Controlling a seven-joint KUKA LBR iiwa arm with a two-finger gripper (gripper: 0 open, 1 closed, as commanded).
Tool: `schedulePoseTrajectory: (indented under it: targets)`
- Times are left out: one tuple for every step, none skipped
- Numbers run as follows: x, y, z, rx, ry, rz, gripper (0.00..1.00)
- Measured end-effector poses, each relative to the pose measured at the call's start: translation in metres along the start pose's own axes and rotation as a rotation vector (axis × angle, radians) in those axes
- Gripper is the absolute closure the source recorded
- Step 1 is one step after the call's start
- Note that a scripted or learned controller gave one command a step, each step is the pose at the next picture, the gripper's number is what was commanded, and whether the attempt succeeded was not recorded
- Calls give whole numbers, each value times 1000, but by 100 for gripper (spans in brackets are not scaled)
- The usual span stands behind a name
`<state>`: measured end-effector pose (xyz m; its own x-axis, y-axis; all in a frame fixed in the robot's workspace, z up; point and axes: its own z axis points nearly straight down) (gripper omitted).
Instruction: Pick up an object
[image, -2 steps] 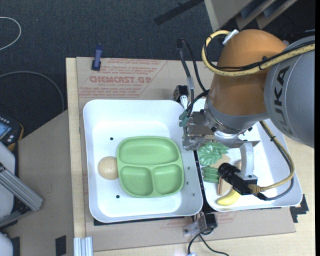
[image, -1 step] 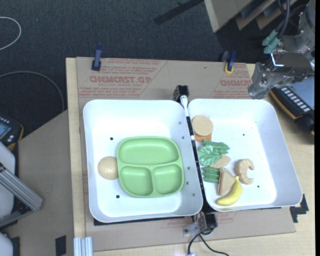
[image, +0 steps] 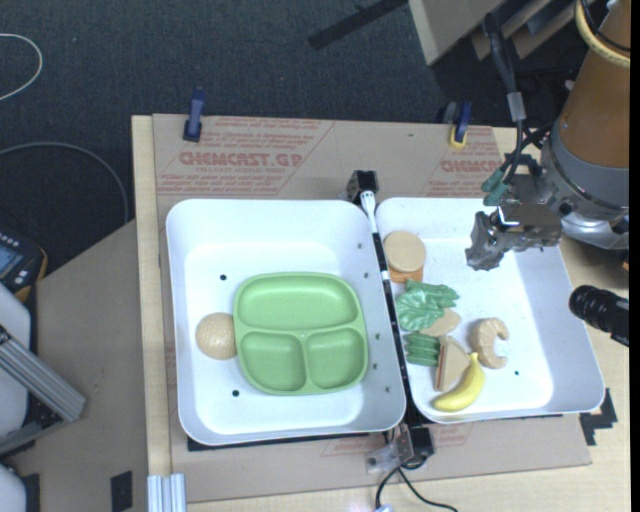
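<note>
blue clamp (image: 194, 115), yellow clamp (image: 459, 124), black cable (image: 60, 150)

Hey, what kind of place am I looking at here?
Probably a robotics lab bench. A robot arm hangs over two white bins holding toy food such as a banana and a green divided plate; the board underneath is clamped down.

I see two bins side by side on the bench (image: 150, 300). In the left bin (image: 190, 240) a divided tray (image: 300, 332) sits at the middle, with a round bun (image: 215, 336) touching its left edge. In the right bin (image: 540, 330), a cylinder (image: 405, 255) lies at the far left, leafy greens (image: 425, 303) just nearer, then a banana (image: 460, 388) nearest, a curled piece (image: 489, 338) to its right. The gripper (image: 484, 250) hangs over the far part of this bin.
</note>
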<state>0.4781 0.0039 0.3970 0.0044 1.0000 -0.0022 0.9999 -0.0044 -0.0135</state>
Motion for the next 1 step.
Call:
schedulePoseTrajectory:
  targets:
    - [40, 32, 158, 3, 2, -6, 100]
